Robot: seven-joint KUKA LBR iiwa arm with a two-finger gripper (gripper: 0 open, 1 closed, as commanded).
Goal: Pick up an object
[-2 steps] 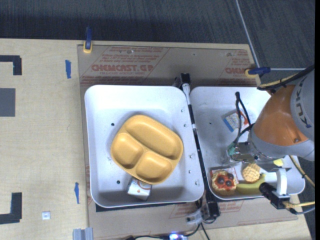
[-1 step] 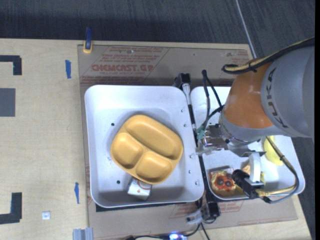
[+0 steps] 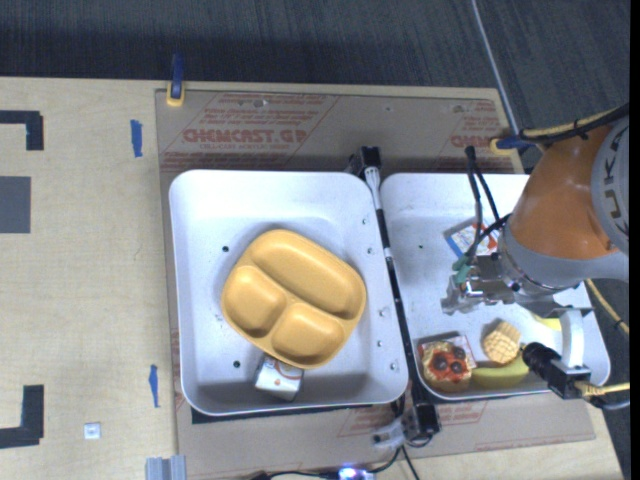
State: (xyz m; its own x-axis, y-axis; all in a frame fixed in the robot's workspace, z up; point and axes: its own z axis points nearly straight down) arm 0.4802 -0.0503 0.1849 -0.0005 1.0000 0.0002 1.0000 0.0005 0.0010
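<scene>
Yellow bumpy toy [image 3: 501,343] loose in bin [image 3: 420,218]

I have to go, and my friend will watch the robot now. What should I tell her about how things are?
Gripper: over the middle of the right bin, apart from the toy food. I can't see it holding anything.
Right bin, near edge: red-topped toy food, toy corn cob, toy banana. A card lies farther back.
Left bin: yellow divided plate, with a small white box at its near edge.
Done: nothing picked up yet.
Left: grab one object and lift it.
</scene>
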